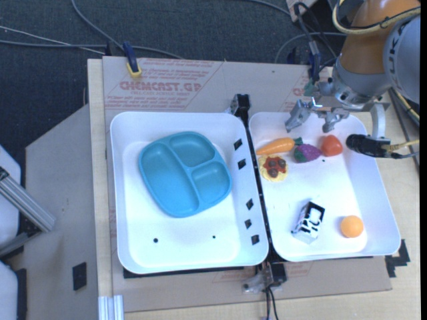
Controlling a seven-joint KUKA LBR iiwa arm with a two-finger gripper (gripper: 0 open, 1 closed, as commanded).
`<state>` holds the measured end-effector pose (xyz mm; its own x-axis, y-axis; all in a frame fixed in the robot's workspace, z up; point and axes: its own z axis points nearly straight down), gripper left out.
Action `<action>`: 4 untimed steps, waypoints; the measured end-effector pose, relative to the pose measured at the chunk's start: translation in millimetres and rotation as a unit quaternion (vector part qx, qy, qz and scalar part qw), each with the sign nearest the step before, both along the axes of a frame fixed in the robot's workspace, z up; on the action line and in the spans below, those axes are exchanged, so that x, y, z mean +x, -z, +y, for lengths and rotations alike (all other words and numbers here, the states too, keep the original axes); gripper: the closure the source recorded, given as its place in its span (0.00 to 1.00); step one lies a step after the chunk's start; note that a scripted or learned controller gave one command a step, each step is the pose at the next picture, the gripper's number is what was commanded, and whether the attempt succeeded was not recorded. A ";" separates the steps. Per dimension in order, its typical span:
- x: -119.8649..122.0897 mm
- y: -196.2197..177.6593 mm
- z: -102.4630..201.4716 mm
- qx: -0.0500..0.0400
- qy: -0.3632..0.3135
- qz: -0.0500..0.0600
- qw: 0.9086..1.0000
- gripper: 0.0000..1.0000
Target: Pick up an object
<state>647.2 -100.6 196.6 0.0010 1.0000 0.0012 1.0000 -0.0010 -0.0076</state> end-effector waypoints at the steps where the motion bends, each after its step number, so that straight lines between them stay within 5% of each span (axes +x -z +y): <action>1: 6.5 51.0 -6.9 0.000 0.000 -0.001 1.000 0.00; 2: 12.6 103.9 1.9 0.002 -0.001 -0.008 1.000 0.00; 3: 17.1 85.5 1.7 0.001 -0.002 -0.016 1.000 1.00; 4: 13.3 39.6 2.2 -0.001 -0.001 -0.007 1.000 1.00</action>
